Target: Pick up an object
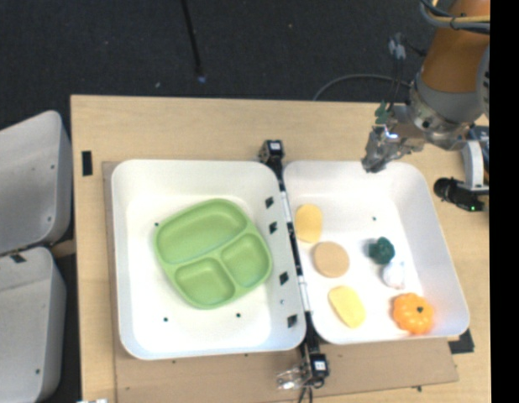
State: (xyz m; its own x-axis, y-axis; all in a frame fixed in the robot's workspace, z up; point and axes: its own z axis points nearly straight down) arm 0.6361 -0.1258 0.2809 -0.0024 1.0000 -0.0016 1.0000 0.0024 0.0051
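The right bin (411, 183) holds several small items: a yellow round piece (308, 222), a tan disc (331, 259), a yellow oval piece (348, 306), a dark green item (380, 248) touching a white one (395, 273), and an orange pumpkin (411, 313). My gripper (376, 156) hangs above the back rim of the right bin, near its far right corner, well away from all these items. Nothing shows between its fingers.
A green divided plate (212, 252) lies in the left bin (133, 309). A black divider with clips (285, 242) runs between the bins. A cable (343, 84) loops on the bench behind the right bin. Grey panels (24, 191) stand at the left.
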